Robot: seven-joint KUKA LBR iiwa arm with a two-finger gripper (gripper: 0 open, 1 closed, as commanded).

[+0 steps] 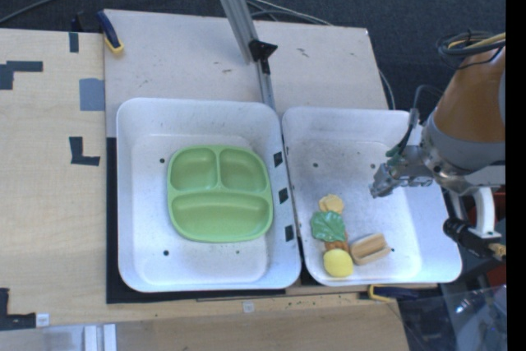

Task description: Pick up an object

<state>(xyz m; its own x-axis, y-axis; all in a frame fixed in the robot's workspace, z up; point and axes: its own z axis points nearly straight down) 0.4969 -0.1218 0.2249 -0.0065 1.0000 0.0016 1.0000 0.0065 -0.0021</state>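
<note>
Pincer (385, 183) hangs over the right-hand white bin (353, 123), near its right side; we cannot tell how it is set, and nothing shows in its grasp. Below and to its left lie four small toys bunched together, well apart from it: a yellow piece (331, 203), green leafy one (328, 225), yellow ball (338, 262) and tan block (369, 247), long axis running left to right
</note>
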